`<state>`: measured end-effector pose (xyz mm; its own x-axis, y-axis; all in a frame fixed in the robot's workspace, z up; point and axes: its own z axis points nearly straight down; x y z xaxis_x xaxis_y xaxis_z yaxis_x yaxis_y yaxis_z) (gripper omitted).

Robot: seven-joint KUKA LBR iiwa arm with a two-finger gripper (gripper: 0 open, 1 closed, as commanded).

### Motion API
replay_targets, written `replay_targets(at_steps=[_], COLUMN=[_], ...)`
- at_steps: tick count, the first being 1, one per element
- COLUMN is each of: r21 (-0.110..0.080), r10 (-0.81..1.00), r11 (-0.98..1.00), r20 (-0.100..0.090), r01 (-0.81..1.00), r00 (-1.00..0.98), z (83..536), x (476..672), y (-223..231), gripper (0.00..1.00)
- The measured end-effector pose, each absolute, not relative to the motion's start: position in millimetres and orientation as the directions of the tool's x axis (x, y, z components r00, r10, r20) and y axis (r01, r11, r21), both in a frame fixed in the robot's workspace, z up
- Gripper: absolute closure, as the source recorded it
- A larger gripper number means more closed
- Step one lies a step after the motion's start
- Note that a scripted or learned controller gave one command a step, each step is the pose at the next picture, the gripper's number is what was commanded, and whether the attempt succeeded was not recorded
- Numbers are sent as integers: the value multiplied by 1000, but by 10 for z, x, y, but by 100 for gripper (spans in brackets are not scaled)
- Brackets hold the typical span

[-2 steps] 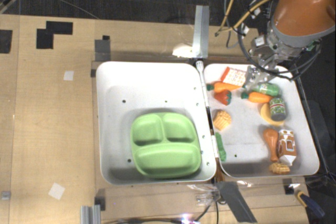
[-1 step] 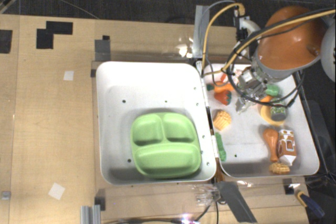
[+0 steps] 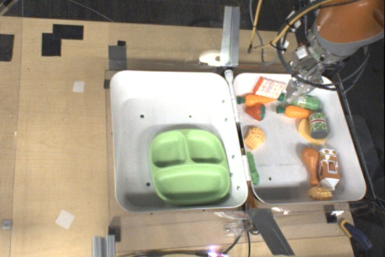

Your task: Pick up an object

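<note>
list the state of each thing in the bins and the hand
green tray: upright, in left bin
hand: low over right bin's far end, above green bottle
can: lying on yellow plate
strawberry: loose
corn: lying flat
drumstick: lying flat

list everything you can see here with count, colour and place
bins: 2, white, side by side on the bench
divided tray: 1, green, left bin
box: 1, red and white, back of the right bin
carrots: 2, orange, back of the right bin
strawberry: 1, red, right bin by the divider
corn: 1, yellow, right bin near the divider
can: 1, green label, right side of the right bin
drumstick: 1, brown, front right of the right bin
carton: 1, brown and white, beside the drumstick
arm: 1, orange band, top right
claw: 1, grey, over the back of the right bin
</note>
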<state>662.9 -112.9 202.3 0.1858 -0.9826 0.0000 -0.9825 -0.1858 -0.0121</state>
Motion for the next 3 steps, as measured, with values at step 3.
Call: replay_targets(at_steps=[3], r21=[-18], r10=[-995], r11=[-98], r20=[-7], r01=[-995], r00=[98], z=[2541], x=[6720], y=[-103], gripper=[100])
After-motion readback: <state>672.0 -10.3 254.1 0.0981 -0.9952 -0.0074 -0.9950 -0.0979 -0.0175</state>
